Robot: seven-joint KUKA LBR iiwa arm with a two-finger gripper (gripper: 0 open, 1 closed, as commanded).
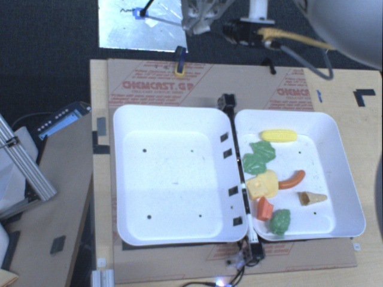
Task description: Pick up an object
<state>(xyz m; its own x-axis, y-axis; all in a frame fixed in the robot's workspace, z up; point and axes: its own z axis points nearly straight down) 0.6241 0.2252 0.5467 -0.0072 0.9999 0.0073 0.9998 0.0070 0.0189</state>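
Take the black hinge strip (239, 178) between the two bins as your landmark. Nearest to you, just right of its near end, you have a green broccoli piece (279, 220) in the right bin (346, 178), with an orange-red block (264, 208) touching it on the side toward the strip. A tan cone-shaped piece (312, 198) lies farther right of those, apart from them. Moving back, a yellow cheese-like slab (263, 185) sits close beside the strip, and a red-orange sausage (292, 179) curves off its right edge. Behind the slab you see a green leafy piece (259, 156), again near the strip, and farthest back in that bin a yellow corn cob (279, 136) lying crosswise. That makes seven items, one of each, all in the right bin.

Left of the strip, the left bin (170, 175) shows you its white floor with four small dark dots.

Beyond both bins, the brown board (155, 84) under them carries red print reading "CHEMCAST GP", once behind each bin, the right one slanted and partly cut off by the bin.

Farthest back, above the strip's far end, the gripper (200, 18) hangs over the dark floor, well apart from the items; you cannot tell whether its fingers are spread or closed.
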